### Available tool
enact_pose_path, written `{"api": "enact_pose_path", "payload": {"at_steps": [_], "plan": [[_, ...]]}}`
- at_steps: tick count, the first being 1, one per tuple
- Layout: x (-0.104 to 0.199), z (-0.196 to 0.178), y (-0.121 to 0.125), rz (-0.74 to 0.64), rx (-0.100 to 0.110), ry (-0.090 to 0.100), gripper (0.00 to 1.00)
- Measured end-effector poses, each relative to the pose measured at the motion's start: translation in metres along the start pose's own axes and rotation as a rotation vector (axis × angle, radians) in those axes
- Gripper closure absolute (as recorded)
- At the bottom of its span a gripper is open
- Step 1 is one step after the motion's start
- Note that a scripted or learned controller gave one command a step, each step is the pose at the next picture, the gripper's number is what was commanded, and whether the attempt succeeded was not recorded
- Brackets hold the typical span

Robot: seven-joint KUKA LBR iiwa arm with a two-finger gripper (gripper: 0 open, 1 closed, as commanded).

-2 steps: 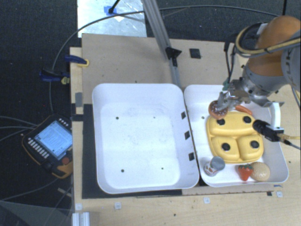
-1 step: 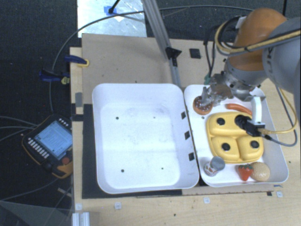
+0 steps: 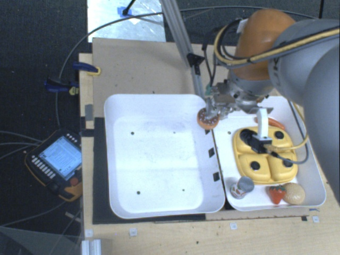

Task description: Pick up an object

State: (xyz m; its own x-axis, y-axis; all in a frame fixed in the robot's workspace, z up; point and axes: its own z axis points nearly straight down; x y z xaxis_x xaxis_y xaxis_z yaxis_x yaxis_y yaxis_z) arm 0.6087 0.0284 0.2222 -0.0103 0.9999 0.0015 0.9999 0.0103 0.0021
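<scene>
My gripper (image 3: 209, 112) hangs over the rims where the two white bins meet, near their far edge. A small round brown object (image 3: 207, 119) with a pale top sits right at its fingertips, above the rims, and the fingers look shut on it. In the right bin (image 3: 313, 193) lie a big yellow moulded piece (image 3: 265, 158) with black dots, a grey-blue cup (image 3: 244, 186), a red strawberry-like piece (image 3: 276, 195), a beige ball (image 3: 294, 193) and an orange piece (image 3: 274, 124).
The left bin (image 3: 122, 206) stands left of the gripper. A slanted grey pole (image 3: 178, 31) crosses above the bench behind the gripper. The arm's grey and orange body (image 3: 297, 52) overhangs the right bin's far side. A handheld pendant (image 3: 57, 161) lies off the bench at left.
</scene>
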Motion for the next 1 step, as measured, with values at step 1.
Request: {"api": "enact_pose_path", "payload": {"at_steps": [1], "plan": [[0.0514,0.0022,-0.001,0.0,0.0,0.001,1.0]]}}
